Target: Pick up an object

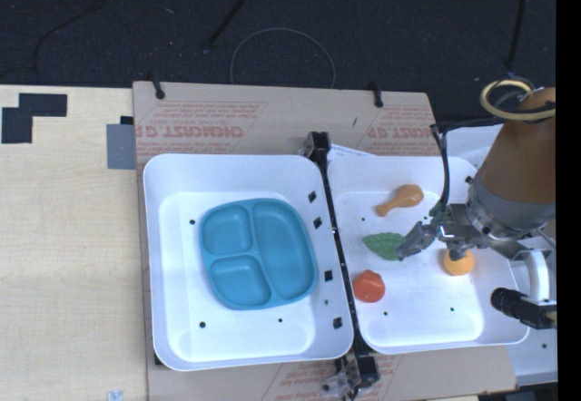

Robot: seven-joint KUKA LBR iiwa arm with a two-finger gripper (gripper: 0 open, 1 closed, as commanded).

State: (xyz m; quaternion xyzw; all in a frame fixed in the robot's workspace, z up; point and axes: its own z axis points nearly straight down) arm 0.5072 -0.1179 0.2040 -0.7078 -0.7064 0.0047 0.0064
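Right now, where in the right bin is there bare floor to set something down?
Free: the right bin's back-left corner behind the drumstick, and the front strip right of the tomato. Crowded: the middle, where the gripper meets the green leaf beside the orange piece.

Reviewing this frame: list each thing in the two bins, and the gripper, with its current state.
Blue divided plate: lying flat in the left bin.
Drumstick toy: lying loose in the right bin.
Green leaf: flat, right at the gripper tip.
Red piece: resting near the divider.
Orange piece: resting under the arm.
Gripper: low over the leaf, grasp unclear.
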